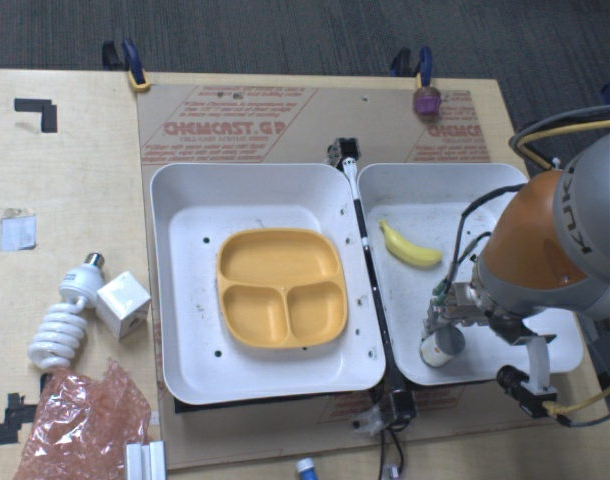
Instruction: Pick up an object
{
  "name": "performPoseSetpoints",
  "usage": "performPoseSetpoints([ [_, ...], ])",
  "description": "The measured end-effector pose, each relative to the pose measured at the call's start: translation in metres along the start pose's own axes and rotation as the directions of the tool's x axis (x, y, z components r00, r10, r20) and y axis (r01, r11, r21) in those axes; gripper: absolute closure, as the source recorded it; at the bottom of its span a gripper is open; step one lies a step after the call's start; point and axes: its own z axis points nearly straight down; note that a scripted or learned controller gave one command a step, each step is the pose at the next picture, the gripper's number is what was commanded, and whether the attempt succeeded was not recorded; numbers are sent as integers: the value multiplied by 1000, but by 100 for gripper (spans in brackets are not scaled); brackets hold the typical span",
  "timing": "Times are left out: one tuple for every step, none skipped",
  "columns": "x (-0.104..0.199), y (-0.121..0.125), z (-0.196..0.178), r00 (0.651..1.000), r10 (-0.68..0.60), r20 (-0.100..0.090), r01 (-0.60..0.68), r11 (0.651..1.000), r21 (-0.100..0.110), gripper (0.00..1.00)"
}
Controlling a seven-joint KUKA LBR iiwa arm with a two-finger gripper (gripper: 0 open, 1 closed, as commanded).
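Banana, yellow and curved, lies in the upper left of the right white bin, well apart from the arm; it is one candidate for the pick. Reading left to right: on the bare worktop lie a white spiral light bulb, a small white cube just beside it, and crinkled reddish plastic wrap below. The left white bin holds a yellow three-compartment plastic tray, lying flat near its centre. In the right bin, a small white-and-grey cylindrical object sits near the lower left corner, and the pincer stands directly over it, reaching in from the right below the orange band. Whether the pincer is apart or together cannot be told from this slant, nor whether it touches the cylinder. Judged step: closing on the cylinder. To do it well, the pincer should straddle the cylinder across its narrow width, keep clear of the bin wall close by, and lift straight up before travelling.
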Motion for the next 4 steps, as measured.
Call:
performPoseSetpoints([
  [0,0,0,1000,0,0,0,1000,0,0],
  [-2,0,0,1000,0,0,0,1000,-1,0],
  [0,0,0,1000,-1,0,1,1000,-1,0],
  [0,0,0,1000,-1,0,1,1000,-1,0],
])
